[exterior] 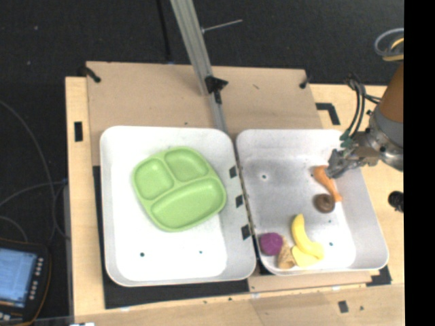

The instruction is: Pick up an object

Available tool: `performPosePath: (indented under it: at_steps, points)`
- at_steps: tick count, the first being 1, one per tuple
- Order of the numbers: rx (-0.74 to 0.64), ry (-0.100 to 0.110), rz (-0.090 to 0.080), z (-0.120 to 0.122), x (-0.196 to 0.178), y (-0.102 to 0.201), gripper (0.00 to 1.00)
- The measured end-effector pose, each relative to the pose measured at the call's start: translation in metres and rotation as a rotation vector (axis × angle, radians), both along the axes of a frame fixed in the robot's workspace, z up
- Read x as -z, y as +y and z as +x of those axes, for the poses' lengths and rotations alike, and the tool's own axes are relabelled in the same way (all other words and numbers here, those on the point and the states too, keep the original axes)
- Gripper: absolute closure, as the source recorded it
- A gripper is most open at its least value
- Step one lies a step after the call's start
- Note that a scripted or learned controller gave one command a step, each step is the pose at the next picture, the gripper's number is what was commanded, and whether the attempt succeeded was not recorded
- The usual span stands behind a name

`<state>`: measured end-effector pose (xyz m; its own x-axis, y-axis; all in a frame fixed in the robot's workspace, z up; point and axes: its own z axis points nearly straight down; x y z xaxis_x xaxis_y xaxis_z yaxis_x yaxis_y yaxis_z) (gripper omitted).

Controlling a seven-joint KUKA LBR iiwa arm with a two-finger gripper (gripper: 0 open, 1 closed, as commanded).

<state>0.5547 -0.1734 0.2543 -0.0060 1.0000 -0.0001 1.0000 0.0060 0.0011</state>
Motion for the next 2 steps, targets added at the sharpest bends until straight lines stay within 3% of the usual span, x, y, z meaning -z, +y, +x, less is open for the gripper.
performPosePath:
  at_steps: [2]
  points:
    - [-0.002,-0.001,0.001,0.020,-0.002,0.100,1.00]
